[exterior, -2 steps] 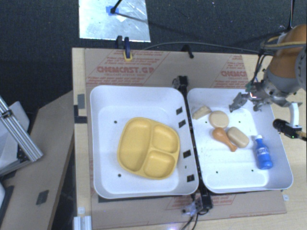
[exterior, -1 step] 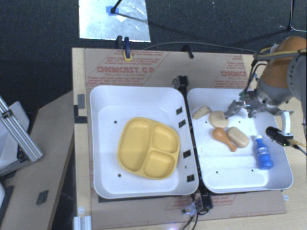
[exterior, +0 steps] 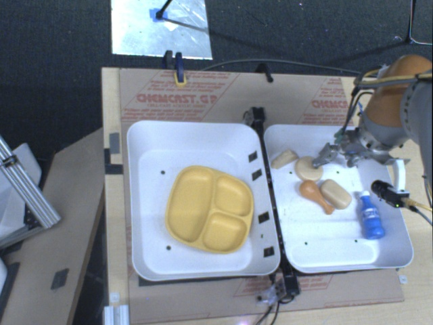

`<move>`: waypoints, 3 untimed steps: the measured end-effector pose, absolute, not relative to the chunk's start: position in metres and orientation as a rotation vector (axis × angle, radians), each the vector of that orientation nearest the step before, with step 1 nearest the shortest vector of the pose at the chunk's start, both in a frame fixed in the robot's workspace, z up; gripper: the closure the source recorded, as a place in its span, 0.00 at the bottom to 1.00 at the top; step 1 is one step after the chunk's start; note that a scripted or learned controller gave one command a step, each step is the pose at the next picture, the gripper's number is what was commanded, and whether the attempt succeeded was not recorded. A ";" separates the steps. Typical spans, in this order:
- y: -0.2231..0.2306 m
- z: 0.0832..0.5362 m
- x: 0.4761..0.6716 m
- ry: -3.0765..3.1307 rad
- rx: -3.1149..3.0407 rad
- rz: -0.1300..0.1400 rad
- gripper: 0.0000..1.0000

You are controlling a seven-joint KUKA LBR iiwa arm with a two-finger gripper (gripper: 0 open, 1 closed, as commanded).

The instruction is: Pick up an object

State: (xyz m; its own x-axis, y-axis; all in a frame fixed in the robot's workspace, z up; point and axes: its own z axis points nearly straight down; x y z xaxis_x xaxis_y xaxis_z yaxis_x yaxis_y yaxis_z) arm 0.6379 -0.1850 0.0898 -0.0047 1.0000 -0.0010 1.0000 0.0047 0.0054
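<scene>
The grey arm with its orange band enters from the right and reaches over the upper part of the right shallow white bin. The two-finger gripper sits low over a round pale-tan disc-shaped piece; nothing is visibly clamped, and whether the pincer is wide or narrow cannot be told.

Contents of the right bin:
- A pale oblong bread-like piece lies at the upper left, long axis running lower left to upper right.
- An orange drumstick-shaped toy points its narrow end toward the lower right.
- A beige rounded block touches the drumstick, long axis upper left to lower right.
- A blue plastic bottle lies flat near the right wall, cap toward the top.

The left white bin holds a yellow three-compartment plastic plate.
</scene>
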 end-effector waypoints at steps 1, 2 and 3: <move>-0.184 0.103 0.641 2.221 2.205 0.017 1.00; -0.193 0.158 0.649 2.222 2.210 0.005 1.00; -0.200 0.221 0.653 2.222 2.209 0.006 1.00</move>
